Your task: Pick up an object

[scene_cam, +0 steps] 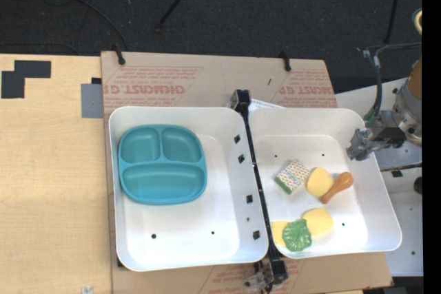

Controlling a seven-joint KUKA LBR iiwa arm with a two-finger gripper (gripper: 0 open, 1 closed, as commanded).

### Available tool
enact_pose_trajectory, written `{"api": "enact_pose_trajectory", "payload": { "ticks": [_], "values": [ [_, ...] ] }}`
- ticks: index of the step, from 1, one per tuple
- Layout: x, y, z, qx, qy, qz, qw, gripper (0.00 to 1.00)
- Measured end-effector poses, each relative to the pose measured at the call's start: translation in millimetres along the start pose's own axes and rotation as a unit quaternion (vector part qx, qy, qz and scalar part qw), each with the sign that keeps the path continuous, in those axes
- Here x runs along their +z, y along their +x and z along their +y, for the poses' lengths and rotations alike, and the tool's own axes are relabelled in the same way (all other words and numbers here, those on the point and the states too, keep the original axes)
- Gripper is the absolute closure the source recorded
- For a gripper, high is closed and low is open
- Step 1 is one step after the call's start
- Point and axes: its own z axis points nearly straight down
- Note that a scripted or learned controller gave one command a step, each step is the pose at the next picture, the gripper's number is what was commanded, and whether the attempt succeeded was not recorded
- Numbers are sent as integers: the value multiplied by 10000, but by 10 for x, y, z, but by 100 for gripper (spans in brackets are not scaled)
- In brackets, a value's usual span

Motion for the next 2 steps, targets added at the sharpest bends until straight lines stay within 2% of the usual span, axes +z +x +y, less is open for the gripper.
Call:
{"api": "enact_pose_trajectory", "payload": {
  "ticks": [1, 2],
  "values": [
    [198, 459, 121, 0, 20, 7, 10000, 100],
    [183, 948, 235, -2, 8, 2, 10000, 100]
  ]
}}
